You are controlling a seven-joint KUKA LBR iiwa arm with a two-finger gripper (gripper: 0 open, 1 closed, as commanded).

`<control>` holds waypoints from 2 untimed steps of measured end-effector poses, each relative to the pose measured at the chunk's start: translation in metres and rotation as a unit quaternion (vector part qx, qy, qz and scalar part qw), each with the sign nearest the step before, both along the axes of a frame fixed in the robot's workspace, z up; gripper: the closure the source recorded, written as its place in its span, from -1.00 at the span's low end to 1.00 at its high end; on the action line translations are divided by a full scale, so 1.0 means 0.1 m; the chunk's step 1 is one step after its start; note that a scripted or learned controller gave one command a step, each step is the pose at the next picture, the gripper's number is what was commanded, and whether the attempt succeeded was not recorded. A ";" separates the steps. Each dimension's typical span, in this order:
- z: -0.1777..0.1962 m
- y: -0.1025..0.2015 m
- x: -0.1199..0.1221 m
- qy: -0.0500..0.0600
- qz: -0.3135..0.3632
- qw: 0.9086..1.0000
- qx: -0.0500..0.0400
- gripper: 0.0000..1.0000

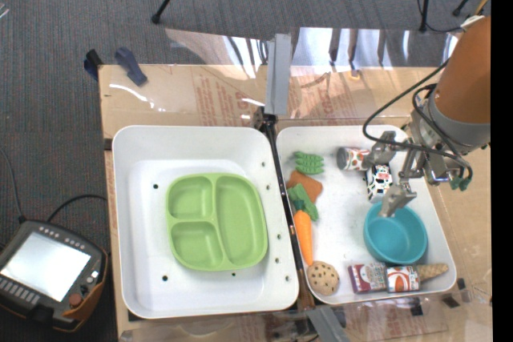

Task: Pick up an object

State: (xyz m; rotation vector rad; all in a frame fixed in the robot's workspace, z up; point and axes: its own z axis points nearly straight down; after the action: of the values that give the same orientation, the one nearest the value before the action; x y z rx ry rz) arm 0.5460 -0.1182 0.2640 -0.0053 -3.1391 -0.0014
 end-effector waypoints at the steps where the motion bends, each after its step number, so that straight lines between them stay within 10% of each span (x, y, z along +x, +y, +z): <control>1: -1.03 -0.24 0.71 0.005 0.007 1.000 0.002 -1.00; 2: -1.61 -0.55 0.80 0.000 -0.023 1.000 0.001 -1.00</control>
State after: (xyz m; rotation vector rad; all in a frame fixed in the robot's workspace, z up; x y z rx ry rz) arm 0.6261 -0.1729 0.1033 -0.0768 -3.1381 -0.0037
